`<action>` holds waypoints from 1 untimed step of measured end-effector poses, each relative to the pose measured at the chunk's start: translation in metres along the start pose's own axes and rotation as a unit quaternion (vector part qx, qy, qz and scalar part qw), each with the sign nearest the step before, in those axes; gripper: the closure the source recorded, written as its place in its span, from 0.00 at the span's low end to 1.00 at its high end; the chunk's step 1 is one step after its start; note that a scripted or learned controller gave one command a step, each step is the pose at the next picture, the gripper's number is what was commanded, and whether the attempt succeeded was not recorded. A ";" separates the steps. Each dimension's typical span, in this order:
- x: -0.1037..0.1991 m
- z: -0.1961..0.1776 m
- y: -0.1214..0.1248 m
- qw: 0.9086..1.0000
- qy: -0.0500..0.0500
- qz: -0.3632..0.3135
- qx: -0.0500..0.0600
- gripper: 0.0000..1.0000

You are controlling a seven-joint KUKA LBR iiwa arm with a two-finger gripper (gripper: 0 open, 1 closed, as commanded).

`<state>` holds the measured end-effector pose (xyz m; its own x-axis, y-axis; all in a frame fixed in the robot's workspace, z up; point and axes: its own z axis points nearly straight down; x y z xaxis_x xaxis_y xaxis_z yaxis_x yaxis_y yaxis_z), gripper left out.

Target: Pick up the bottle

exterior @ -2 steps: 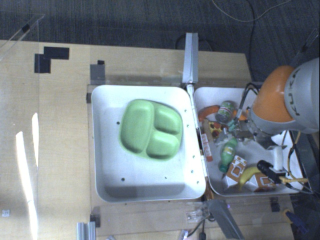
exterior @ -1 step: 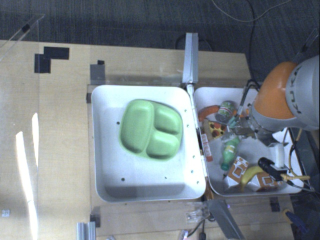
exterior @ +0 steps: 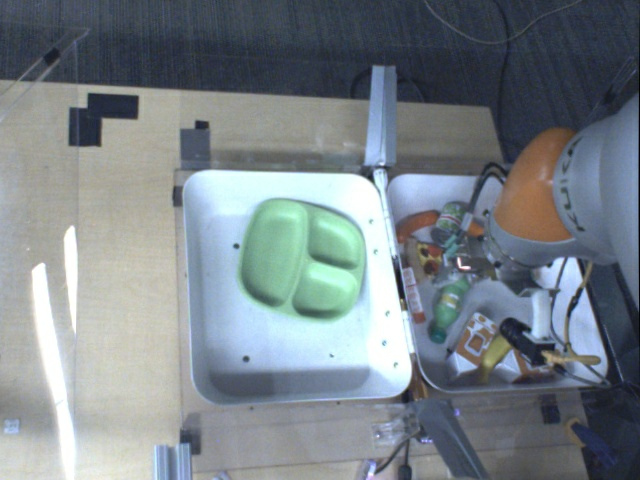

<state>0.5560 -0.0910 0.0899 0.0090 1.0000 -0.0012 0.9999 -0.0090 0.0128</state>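
A small green bottle (exterior: 449, 303) lies slanted in the right bin (exterior: 432, 378), its cap pointing toward the bin's front left corner. My gripper (exterior: 464, 264) hangs low over the bin's middle, just behind the bottle's upper end and close to it. Whether anything sits between the fingers is hidden by the wrist. The grey arm with its orange band (exterior: 533, 200) reaches in from the right and covers the bin's far right part.
The left bin (exterior: 200, 268) holds a green divided plate (exterior: 302, 258). Around the bottle lie a printed can (exterior: 452, 216), an orange-red item (exterior: 414, 224), a small colourful packet (exterior: 430, 258) and an orange-and-white carton (exterior: 478, 336). A metal post (exterior: 381, 118) stands behind the bins.
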 end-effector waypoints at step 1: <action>0.069 -0.128 -0.035 0.989 0.002 -0.151 0.003 1.00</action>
<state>0.5196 -0.0211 0.2174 -0.2892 0.9573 -0.0007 0.9573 0.2892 0.0064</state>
